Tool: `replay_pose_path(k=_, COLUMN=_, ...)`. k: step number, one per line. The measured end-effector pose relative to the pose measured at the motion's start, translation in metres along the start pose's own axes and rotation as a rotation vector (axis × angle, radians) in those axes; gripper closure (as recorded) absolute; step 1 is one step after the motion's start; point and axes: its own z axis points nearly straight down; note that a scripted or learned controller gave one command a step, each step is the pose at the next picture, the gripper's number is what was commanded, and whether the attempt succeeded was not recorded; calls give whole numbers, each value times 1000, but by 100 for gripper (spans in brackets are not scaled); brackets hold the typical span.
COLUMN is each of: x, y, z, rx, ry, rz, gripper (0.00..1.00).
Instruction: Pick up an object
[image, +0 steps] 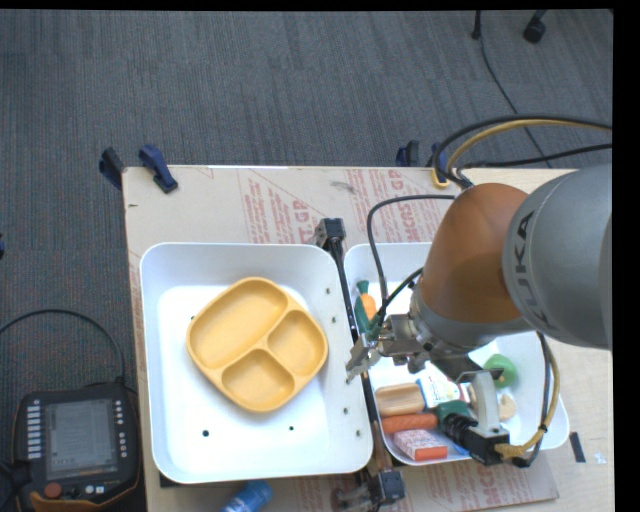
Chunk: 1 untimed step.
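The gripper (362, 360) hangs over the wall between the 2 bins, and I cannot tell how it is set. Just to its right, in the right bin (556, 440), small objects lie tightly together: a tan block (398, 399), an orange packet (421, 447), a green piece (502, 372). To its left, the yellow tray (258, 343) lies alone. Going down here, it may hit the wall, or slip among crowded things and lift nothing.
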Motion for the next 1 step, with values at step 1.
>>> replay_pose_path(k=1, x=-89, y=74, z=25, rx=0, ry=-1, rz=4, gripper=0)
